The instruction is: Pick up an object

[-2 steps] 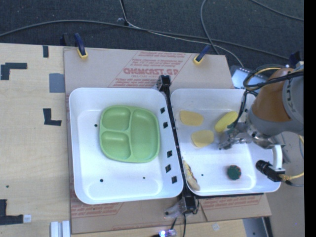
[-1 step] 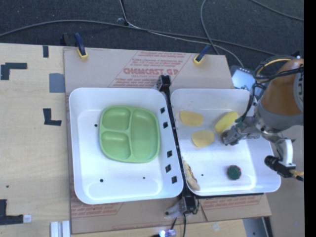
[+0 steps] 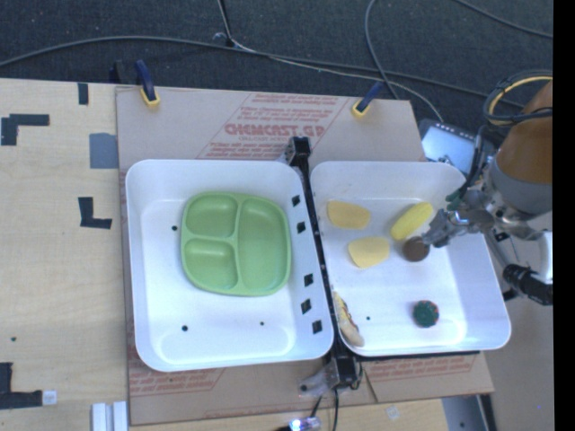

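Observation:
The right bin holds several small objects: a yellow piece near its back left, a second yellow piece below it, a yellow oblong piece, a brown round object, a dark green ball and a pale banana-like item against the front left wall. My gripper reaches in from the right and hangs low, right beside the brown round object and the yellow oblong piece. Nothing shows clearly between its fingers.
The left bin carries a green sectioned plate. A black divider clip strip runs between the bins. Cardboard lies under both bins, cables trail across the dark floor behind, and the arm's grey body stands over the right bin's right edge.

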Tool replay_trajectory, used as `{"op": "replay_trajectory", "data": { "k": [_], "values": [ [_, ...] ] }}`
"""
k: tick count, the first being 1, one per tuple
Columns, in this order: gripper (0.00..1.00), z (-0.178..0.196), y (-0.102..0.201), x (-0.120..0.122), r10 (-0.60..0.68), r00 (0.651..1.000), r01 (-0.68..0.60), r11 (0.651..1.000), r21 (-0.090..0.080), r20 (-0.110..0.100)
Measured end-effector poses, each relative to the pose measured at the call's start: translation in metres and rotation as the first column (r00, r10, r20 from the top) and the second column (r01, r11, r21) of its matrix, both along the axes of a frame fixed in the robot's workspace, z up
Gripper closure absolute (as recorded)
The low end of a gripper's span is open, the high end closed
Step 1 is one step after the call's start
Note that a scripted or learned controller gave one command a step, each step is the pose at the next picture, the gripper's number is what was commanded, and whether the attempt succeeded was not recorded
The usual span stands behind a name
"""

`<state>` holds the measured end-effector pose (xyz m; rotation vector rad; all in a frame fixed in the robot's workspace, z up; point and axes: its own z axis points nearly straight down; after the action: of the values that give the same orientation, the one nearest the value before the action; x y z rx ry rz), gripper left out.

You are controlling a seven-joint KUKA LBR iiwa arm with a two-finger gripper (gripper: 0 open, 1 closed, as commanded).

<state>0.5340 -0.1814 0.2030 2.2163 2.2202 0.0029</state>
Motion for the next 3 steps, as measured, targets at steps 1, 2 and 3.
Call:
{"op": "replay_trajectory", "data": {
  "k": [1, 2, 3],
  "values": [
    [1.00, 0.063, 0.005, 0.000, 0.000, 1.000, 0.000, 1.000, 0.000, 0.001],
    [1.00, 0.052, 0.048, 0.009, 0.002, 1.000, -0.002, 1.000, 0.002, -0.005],
    [1.00, 0.036, 0.104, 0.015, 0.004, 1.000, -0.004, 1.000, 0.002, -0.006]
  ]
}}
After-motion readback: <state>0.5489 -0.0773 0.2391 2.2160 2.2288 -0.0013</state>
